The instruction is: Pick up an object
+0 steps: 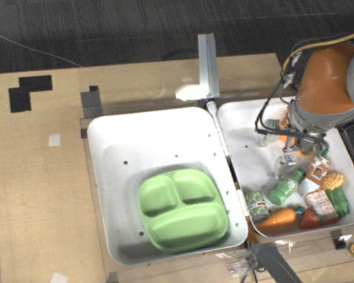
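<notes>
My gripper (287, 166) hangs low over the middle of the right bin (246, 128), below the arm's orange band (326, 82). Just under its tip lies a green bottle (286, 188), tilted; whether they touch is not visible. Toward the bin's front edge lie a small green-labelled can (257, 203) and an orange carrot (279, 218). At the front right, a yellow corn cob (331, 180), a red-and-white packet (318, 202), a red piece (309, 220) and a green piece (339, 202) crowd together. A small orange item (284, 137) lies partly under the wrist.
The left bin (110, 146) holds a green divided tray (183, 209) at its front. A metal post (209, 68) stands behind the wall between the bins. Cables (269, 103) loop off the wrist above the right bin's back half.
</notes>
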Motion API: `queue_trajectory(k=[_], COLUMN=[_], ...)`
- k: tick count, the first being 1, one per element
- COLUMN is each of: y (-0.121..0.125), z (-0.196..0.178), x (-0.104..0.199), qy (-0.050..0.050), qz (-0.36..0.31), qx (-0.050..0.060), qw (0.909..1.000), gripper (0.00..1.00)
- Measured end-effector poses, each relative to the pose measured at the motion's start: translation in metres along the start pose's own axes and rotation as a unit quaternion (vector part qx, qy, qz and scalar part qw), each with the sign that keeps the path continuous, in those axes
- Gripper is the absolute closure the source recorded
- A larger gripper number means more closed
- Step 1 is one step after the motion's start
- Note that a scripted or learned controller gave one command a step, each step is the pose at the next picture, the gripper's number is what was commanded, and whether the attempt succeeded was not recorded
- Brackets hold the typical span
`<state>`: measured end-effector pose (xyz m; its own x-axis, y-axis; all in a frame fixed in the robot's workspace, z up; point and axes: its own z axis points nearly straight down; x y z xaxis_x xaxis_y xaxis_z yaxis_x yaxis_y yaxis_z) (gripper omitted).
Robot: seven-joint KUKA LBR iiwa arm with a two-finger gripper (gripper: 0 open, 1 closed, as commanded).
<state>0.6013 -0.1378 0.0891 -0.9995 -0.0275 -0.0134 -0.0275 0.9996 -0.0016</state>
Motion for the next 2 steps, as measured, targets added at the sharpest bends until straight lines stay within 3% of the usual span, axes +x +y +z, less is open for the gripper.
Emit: queue_trajectory(k=[1, 2], y=[0.017, 0.003], z=[-0.002, -0.003], x=[0.053, 0.096], qy=[-0.001, -0.003], qz=[0.031, 0.052], qx=[0.0, 0.001], qw=[0.9995, 0.9986], gripper=[0.0, 0.0])
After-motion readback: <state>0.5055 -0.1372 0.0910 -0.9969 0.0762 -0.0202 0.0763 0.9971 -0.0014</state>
